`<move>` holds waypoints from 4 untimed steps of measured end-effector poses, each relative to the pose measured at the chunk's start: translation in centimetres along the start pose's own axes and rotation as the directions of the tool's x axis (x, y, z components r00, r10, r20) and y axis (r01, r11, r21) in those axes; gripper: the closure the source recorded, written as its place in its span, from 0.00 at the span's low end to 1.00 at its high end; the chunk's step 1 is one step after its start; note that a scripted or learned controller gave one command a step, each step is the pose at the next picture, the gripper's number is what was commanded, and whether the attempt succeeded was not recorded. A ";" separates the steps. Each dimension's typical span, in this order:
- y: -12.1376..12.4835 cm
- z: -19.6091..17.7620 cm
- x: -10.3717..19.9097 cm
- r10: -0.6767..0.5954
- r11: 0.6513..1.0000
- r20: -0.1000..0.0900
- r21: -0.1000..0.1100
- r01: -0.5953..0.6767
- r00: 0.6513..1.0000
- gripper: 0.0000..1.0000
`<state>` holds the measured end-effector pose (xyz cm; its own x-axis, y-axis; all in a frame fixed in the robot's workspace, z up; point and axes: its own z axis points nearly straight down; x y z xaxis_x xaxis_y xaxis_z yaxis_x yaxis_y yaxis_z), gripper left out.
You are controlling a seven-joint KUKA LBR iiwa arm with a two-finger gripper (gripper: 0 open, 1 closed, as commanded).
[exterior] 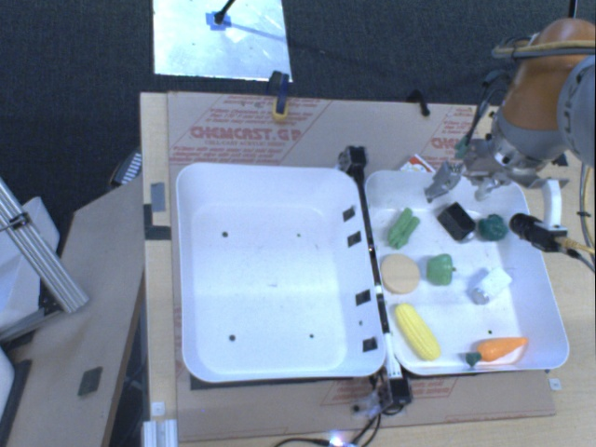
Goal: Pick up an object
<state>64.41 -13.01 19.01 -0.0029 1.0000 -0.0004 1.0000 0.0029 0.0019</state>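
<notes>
Black little block (456,221) near the top of the right bin (549,319) looks light, rigid and easy to pinch across its short sides, and the gripper (463,183) hovers just above-left of it, fingers spread and holding nothing.

- The hand (463,181) hangs over the right bin (549,319), at its far edge, fingers spread apart with nothing between them.
- A black block (456,221) lies just below the hand.
- Corn (417,331) and a carrot (500,349) lie near that bin's front edge.
- The left bin (270,273) sits alongside.
</notes>
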 end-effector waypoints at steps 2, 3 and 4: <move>2.6 -7.6 11.3 -0.005 1.000 -0.001 -0.005 0.005 1.000 1.00; 2.6 -24.8 13.2 -0.005 1.000 -0.001 -0.019 0.005 1.000 1.00; 1.0 -29.4 15.0 -0.004 1.000 -0.001 -0.006 0.004 1.000 1.00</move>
<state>65.29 2.04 48.43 -0.0072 1.0000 0.0011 0.9999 0.0072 0.0081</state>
